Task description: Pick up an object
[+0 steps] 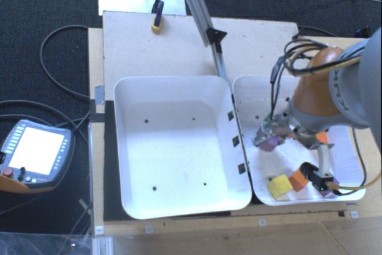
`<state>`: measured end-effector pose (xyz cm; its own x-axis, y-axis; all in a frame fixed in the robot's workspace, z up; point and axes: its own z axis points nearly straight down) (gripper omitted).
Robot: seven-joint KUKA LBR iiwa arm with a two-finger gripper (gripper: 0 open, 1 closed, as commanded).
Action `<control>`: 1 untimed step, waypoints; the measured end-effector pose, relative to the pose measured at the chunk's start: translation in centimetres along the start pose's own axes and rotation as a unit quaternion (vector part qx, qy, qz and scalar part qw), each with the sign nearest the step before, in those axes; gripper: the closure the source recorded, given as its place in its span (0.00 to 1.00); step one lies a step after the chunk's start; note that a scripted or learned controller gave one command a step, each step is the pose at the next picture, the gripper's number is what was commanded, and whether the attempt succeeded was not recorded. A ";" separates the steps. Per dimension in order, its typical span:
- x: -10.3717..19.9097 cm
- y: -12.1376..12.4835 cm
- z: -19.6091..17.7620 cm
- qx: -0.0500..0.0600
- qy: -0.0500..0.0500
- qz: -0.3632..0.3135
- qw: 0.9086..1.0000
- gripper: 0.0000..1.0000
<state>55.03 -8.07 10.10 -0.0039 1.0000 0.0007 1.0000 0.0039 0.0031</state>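
We find the grey two-finger gripper (267, 135) low in the right white plastic bin (250, 98), touching a small purple block (268, 143), grip and opening indiscernible, yellow cube (279, 187) nearby below.

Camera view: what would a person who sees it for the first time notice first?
The grey arm with its orange band comes in from the right and reaches down into the right bin, its gripper at a purple block. Near that bin's front edge lie a yellow block and an orange block. The left bin is large and white.
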 end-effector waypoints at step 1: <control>6.7 1.7 -9.4 -0.003 0.001 -0.004 1.000 1.00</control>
